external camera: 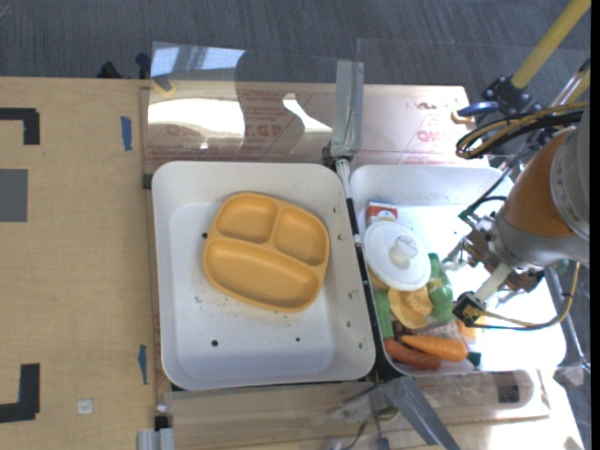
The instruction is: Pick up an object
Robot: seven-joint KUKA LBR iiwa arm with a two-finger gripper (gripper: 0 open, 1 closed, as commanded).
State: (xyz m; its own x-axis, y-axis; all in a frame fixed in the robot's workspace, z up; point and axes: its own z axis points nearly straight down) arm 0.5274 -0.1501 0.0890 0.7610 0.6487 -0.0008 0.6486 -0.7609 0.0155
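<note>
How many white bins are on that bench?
2. The left bin holds a yellow divided plate. The right bin, beside it, holds a pile of toy food under the arm.

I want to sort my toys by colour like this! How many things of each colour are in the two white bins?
Yellow-orange: 2, the divided plate and a small yellow piece
White: 1, the round lid
Green: 1, the green item
Orange: 1, the carrot
Red and white: 1, the small box
Total: 6
</note>
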